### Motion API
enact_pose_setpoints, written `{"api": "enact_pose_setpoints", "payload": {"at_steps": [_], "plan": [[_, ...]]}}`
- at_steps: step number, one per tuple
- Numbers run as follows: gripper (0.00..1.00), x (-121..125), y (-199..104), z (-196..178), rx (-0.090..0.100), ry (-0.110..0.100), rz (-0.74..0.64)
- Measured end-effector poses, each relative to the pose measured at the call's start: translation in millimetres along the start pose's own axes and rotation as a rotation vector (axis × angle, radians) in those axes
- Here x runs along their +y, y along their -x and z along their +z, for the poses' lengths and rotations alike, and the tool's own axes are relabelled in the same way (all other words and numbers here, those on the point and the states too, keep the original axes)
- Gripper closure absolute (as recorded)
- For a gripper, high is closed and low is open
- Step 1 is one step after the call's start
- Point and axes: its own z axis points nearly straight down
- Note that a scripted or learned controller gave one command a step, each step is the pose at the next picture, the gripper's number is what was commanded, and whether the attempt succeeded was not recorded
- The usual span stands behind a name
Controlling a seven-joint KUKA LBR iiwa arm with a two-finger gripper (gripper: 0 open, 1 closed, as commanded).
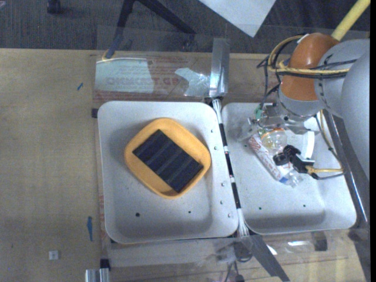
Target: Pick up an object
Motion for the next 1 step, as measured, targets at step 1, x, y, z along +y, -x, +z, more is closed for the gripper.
{"api": "enact_pose_setpoints", "payload": {"at_steps": [1], "plan": [[0.00,-9.0,-9.9,-90.6,0.001,-0.002,-0.086]]}}
